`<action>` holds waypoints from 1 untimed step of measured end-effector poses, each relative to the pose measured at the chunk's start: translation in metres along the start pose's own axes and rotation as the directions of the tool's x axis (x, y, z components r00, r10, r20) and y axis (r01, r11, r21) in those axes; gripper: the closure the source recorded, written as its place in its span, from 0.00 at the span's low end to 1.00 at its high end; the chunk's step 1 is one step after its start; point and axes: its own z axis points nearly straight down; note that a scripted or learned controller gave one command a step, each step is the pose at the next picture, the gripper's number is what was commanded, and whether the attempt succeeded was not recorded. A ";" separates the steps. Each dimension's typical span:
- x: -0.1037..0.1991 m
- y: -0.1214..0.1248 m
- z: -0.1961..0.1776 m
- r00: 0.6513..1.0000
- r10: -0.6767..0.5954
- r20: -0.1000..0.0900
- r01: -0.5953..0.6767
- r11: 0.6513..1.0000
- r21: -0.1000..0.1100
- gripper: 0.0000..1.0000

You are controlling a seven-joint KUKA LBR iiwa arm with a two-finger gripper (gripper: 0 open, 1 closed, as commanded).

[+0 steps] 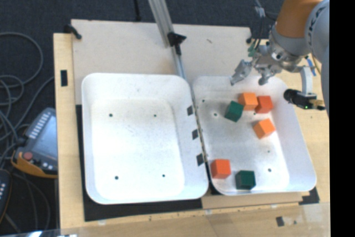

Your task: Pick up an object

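The grey arm with its orange band [302,11] hovers at two o'clock above the right-hand shallow white plastic bin [297,166], its two-finger gripper [252,75] spread apart and empty: the approach step. Next comes a descent onto the orange cube [248,100] just below. The arm's base is cut off.

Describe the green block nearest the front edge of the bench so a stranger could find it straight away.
Look in the right bin, at its near edge. Two blocks sit there side by side: the dark green block is the right one, and its neighbour, the orange block, differs by colour.
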 end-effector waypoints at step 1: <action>0.021 -0.017 0.085 1.000 0.005 -0.001 -0.005 1.000 -0.006 0.00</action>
